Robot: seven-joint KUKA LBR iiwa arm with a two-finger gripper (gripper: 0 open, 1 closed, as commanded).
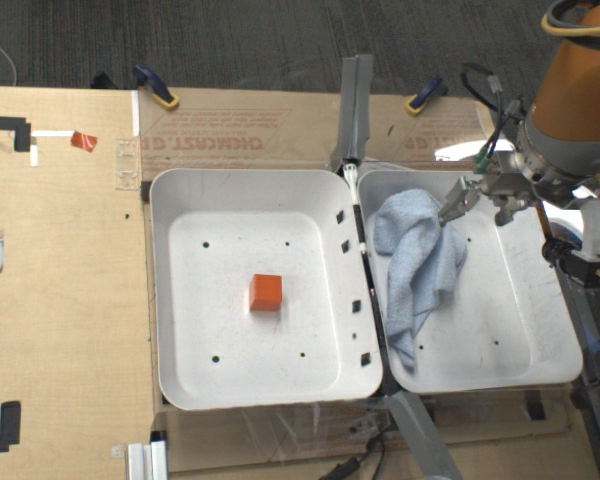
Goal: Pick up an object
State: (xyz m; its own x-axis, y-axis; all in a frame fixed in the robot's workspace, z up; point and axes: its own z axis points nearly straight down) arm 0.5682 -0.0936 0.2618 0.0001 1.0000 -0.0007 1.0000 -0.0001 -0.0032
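A crumpled light blue cloth (417,265) lies in the left half of the right white bin (520,358), reaching from its back wall toward the front. An orange-red cube (266,293) rests near the middle of the left white bin (185,368). My gripper (475,214) hangs over the back of the right bin, just right of the cloth's upper edge. Its fingers stand spread apart; the left fingertip (449,211) touches or overlaps the cloth's top right corner, and the right fingertip (502,216) is over bare bin floor. Nothing sits between them.
A grey divider bar (356,108) runs between the two bins. Blue-and-yellow clamps (155,86) (424,95) grip the cardboard sheet behind the bins. Cables (565,253) hang by the right bin's right rim. A wooden board (60,268) lies to the left.
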